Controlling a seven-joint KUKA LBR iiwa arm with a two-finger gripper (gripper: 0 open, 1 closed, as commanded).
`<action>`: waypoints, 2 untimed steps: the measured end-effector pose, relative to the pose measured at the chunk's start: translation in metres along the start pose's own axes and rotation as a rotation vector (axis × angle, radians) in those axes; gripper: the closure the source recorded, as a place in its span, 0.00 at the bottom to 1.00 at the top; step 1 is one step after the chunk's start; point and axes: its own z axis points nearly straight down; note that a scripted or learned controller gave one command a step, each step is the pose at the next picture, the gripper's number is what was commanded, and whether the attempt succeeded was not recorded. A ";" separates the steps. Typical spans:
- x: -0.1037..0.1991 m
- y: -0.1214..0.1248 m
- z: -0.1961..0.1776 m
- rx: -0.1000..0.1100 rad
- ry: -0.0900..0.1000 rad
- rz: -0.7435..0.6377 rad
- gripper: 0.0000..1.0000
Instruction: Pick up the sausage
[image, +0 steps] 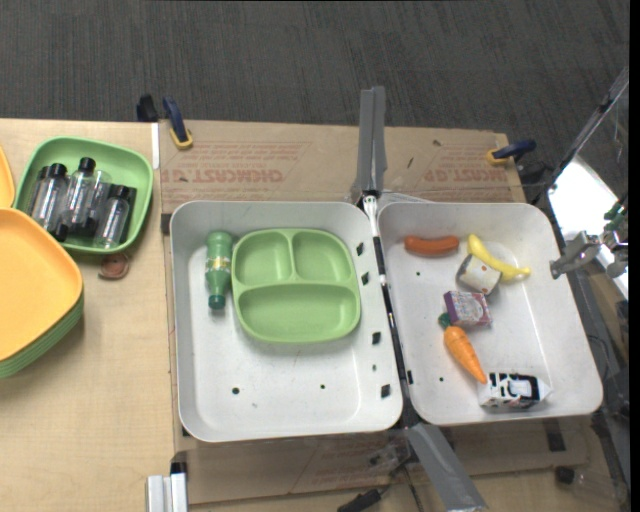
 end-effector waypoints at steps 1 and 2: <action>0.056 -0.033 0.073 0.000 0.000 0.022 0.00; 0.107 -0.035 0.159 0.001 0.001 0.233 0.00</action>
